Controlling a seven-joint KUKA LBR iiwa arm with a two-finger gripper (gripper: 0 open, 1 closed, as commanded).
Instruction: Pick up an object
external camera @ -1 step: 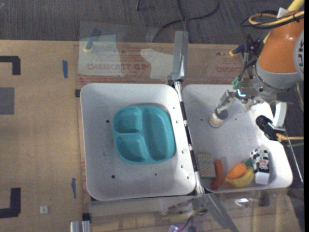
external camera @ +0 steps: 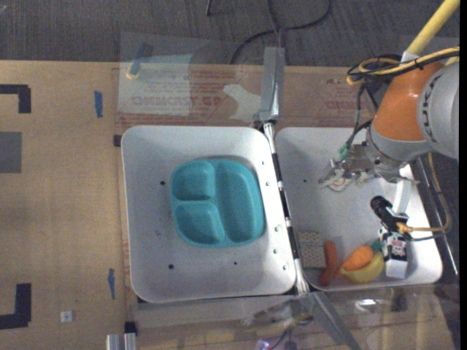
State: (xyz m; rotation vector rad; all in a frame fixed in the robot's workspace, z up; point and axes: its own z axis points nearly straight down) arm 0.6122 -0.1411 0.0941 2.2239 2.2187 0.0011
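The task's things lie huddled at the near end of the right bin (external camera: 408,275): a speckled tan block (external camera: 311,249) against the wall between the bins, an orange stick (external camera: 330,262) just beside it that looks like a toy carrot, and next to that a rounded orange and yellow piece (external camera: 363,263). They are probably bunched there because the bin floor dips toward that corner, so loose things slide together. That crowding matters, since neighbours touching each other leave little room for jaws to slip down on either side of one piece.

The gripper (external camera: 341,175) hangs over the far half of the same bin, well apart from the pile and above bare white floor. It is too small and cluttered with cables to read, so I cannot tell whether the jaws are apart or together, and nothing can be made out between them.

The left bin (external camera: 142,268) carries a teal divided plate (external camera: 217,201) lying flat in its middle, away from the arm. The table (external camera: 58,217) around the bins is plain cardboard brown.
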